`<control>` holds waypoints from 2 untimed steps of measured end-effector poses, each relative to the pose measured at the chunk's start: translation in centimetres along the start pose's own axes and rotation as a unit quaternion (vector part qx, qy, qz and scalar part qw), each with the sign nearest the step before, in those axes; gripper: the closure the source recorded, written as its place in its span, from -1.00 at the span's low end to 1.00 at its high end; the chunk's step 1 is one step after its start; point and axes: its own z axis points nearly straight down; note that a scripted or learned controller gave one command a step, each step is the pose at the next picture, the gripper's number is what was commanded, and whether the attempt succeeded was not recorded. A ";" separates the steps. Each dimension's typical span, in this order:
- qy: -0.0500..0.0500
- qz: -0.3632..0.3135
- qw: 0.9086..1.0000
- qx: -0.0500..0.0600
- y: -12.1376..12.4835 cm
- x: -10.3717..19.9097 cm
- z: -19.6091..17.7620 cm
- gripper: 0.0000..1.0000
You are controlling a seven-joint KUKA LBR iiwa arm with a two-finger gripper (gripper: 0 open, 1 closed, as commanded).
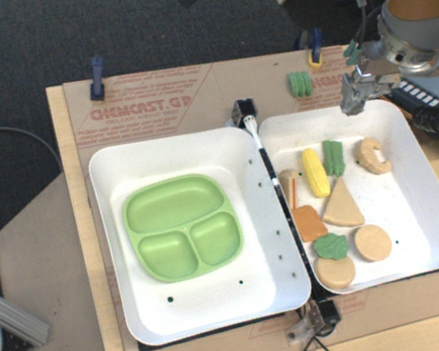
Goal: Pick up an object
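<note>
In the left bin (120,230) sits a green divided plate (182,227), and the right bin (438,199) holds the toy food: an orange slab (307,220), a corn cob (315,172) just beside a green pod (333,157), a tan wedge (342,208), a bitten bun (372,156) and two round biscuits (373,242) near the front. Off on the cardboard behind that bin lies a small green ridged piece (300,84). The gripper (355,98) hangs over the bin's far rim with nothing between its fingers, which look close together
</note>
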 end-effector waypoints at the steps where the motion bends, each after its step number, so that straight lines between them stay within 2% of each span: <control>1: 0.003 -0.004 1.000 0.008 -2.1 5.4 4.5 1.00; 2: 0.003 -0.004 1.000 0.010 -9.3 10.5 9.7 1.00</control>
